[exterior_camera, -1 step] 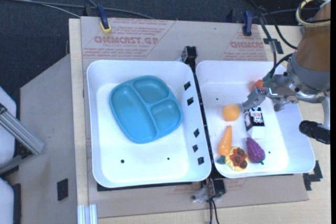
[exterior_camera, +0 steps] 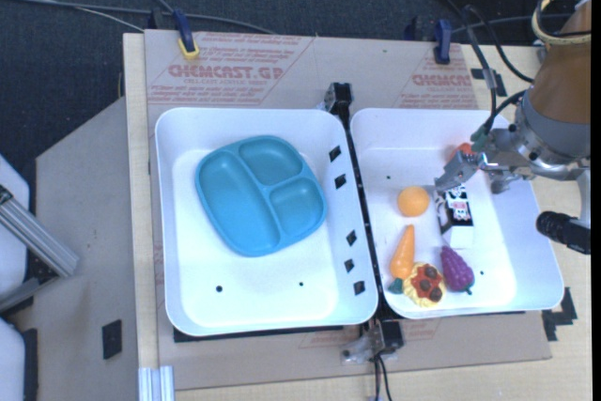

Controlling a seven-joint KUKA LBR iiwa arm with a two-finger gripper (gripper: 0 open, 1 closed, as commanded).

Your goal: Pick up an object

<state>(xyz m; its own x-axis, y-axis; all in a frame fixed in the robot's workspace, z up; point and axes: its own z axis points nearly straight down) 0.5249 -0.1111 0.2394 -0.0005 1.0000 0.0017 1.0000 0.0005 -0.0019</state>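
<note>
Claw (exterior_camera: 457,172) reaches in from the right, hovering low over the right bin (exterior_camera: 526,291); grip unreadable.

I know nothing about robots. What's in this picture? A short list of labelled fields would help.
left bin: holds a blue divided plate
right bin: toy food, namely orange ball, carrot, purple grapes, pizza slice
other item: small black-and-white object
arm: reaches in from the right
pincer: above the right bin, near the black-and-white object
</note>
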